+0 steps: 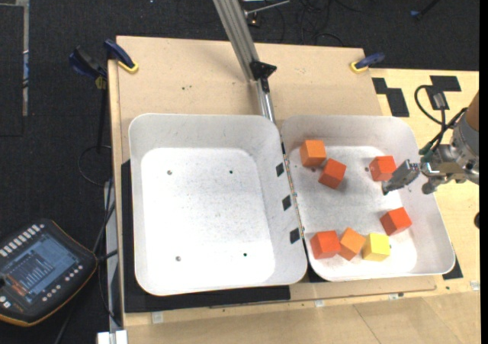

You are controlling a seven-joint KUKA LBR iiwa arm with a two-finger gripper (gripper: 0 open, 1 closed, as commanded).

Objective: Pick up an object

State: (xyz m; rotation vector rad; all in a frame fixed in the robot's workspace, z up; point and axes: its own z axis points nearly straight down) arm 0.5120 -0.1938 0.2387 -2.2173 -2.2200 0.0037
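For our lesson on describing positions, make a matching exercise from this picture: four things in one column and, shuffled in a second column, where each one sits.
Things
1. yellow block
2. pincer
3. teach pendant
4. left bin

Places
A. beside the bench at the view's lower left
B. over the right bin's right side, near an orange block
C. end of the row of three blocks at the right bin's near edge
D. next to the bin that holds the blocks

Pairs: 1-C, 2-B, 3-A, 4-D
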